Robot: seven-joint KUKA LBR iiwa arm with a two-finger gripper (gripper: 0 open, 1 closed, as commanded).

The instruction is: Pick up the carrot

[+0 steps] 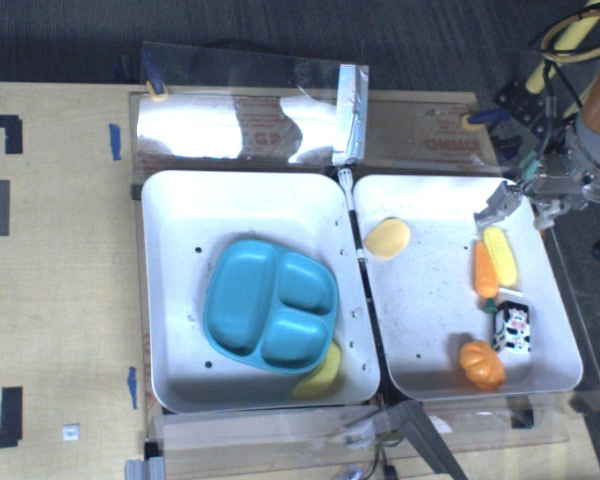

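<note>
Approach step, no grasp yet. Gripper (502, 204) hangs over the upper right corner of the right bin (430, 358); whether it is spread or pressed together I cannot tell. Carrot (485, 269) lies free on the bin floor just below the gripper, touching the corn cob (499, 255) at its side. Next move likely calls for descending onto the carrot alone without snagging the corn.

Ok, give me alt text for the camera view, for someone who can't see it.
The gripper hovers at the right bin's far corner, just above a carrot lying beside a corn cob. The left bin holds a blue divided plate.
</note>
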